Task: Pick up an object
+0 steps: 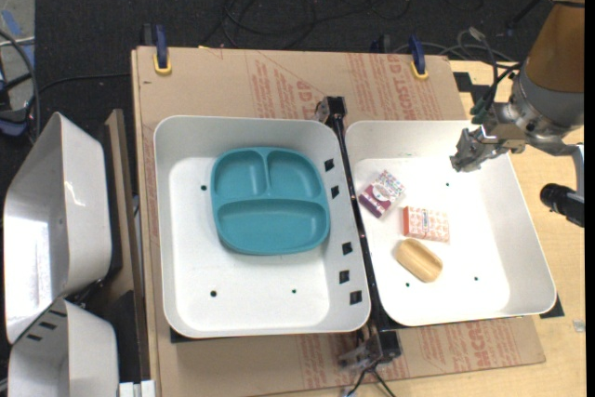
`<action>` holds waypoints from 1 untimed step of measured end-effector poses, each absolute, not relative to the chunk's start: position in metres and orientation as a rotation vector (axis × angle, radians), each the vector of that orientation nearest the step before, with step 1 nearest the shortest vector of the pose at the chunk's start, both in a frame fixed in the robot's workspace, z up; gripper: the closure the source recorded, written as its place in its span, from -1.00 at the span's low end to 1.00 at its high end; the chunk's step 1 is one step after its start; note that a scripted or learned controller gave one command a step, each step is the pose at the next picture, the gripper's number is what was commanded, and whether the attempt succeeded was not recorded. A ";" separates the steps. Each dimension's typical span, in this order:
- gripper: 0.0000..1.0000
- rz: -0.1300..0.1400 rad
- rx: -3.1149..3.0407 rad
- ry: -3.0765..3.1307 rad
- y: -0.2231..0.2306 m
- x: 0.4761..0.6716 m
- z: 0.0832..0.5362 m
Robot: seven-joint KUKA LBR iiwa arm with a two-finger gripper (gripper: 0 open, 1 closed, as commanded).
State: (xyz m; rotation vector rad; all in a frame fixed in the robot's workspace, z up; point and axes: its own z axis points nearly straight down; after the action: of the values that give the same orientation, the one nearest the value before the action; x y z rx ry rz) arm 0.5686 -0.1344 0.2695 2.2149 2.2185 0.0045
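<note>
The right bin [483,200] holds three small objects: a purple and white packet [381,192], a red and white patterned box [426,223] and a tan bread-like roll [418,259]. My gripper [468,153] hangs over the bin's upper right part, up and to the right of all three and well apart from them. Nothing shows between its fingers. The orange-banded arm [558,42] reaches in from the right edge.
A teal divided plate [270,200] lies in the left bin [186,228]. A black divider [349,200] runs between the bins. Cardboard [279,79] lies under both, with clamps at its far edge. White containers [51,218] stand at the far left.
</note>
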 end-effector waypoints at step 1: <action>1.00 0.003 2.212 2.231 -0.078 0.577 0.271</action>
State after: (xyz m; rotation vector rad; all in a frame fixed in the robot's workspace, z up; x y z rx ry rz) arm 0.5770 -0.0780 0.2708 2.2120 2.2306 0.0034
